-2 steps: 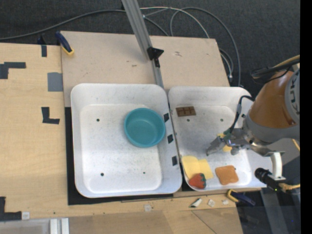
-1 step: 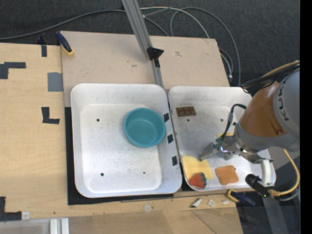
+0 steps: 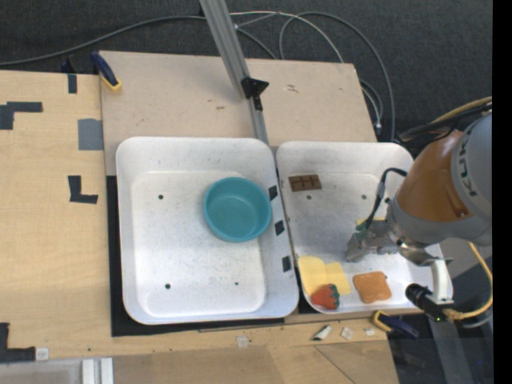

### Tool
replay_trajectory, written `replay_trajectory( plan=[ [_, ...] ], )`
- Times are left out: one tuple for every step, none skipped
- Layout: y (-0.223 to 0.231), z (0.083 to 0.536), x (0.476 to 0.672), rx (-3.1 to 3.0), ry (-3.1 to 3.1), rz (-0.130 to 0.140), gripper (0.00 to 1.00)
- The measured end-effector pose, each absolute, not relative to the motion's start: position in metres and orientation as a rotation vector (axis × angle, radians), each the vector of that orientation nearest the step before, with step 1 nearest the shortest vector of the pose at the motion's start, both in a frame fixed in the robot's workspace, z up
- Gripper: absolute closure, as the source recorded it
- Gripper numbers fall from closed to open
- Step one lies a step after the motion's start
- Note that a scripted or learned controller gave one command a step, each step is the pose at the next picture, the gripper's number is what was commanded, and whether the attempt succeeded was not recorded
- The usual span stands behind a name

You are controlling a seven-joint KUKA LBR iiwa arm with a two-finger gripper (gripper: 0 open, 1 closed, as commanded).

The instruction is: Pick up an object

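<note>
**Q:** Where does the gripper stand, and in what state?

**A:** The gripper [image 3: 362,242] is low inside the right bin [image 3: 336,154], near its right wall. Nothing is seen between its tips. Whether they are spread or closed cannot be told from this slant.

**Q:** Which thing is the likely target, and which way does it lie?

**A:** The orange piece [image 3: 372,286] is nearest. It lies just toward the near edge of the bin from the gripper, slightly to the right in the view, flat on the floor. It is roughly square, with no clear long axis. The yellow piece [image 3: 318,272] lies to the gripper's near-left, and the red piece [image 3: 325,297] touches its near corner. The brown block [image 3: 305,183] lies well apart, toward the far-left corner, long axis across the view.

**Q:** Count of items?

**A:** Right bin: four, one of each. Left bin [image 3: 152,152]: one teal bowl [image 3: 237,208], upright. One arm, one gripper.

**Q:** What does the next move require?

**A:** Probably a short shift toward the near edge, then a descent.
</note>
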State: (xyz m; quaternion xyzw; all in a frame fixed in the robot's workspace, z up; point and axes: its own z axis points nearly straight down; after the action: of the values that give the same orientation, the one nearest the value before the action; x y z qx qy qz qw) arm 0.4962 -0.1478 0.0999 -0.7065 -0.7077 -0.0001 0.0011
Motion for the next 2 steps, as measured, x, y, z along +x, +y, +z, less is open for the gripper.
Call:
replay_trajectory(
  plan=[
    [-0.144,0.142,0.498,-2.221,-2.224,-0.002,1.00],
    [-0.143,0.205,0.499,-2.222,-2.227,-0.003,1.00]
  ],
)
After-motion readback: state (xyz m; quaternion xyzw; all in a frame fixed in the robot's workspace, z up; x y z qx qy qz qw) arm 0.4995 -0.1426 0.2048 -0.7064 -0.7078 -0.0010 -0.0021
